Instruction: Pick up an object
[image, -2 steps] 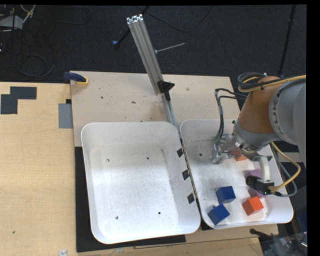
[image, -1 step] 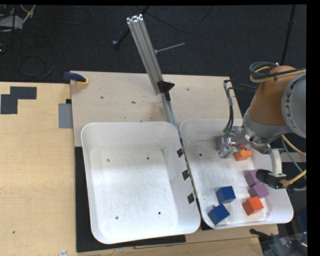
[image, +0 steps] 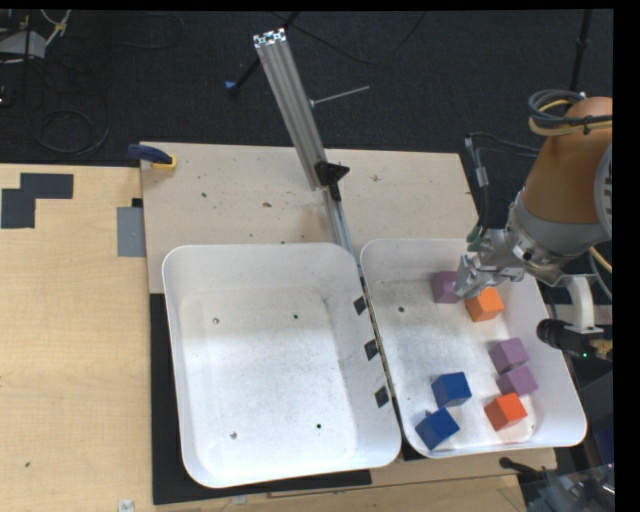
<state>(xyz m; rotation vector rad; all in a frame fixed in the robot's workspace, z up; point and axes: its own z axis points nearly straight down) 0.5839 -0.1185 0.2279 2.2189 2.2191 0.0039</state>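
Camera view, arm: I see my arm (image: 565, 190) reach in from the right, over the right bin (image: 400, 420).
End effector (image: 478, 280): low in the right bin's far part, between a purple block (image: 443, 288) and an orange block (image: 486, 304), right beside both. I cannot tell how wide it is or if it holds a block.
Other blocks: two purple (image: 508, 353) (image: 518, 380), one orange (image: 506, 410), two blue (image: 451, 388) (image: 437, 427), nearer me.
Left bin (image: 180, 300): white, on the bench (image: 70, 350).

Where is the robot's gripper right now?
In the camera view the gripper hangs over the far part of the right bin, between a purple block and an orange block.
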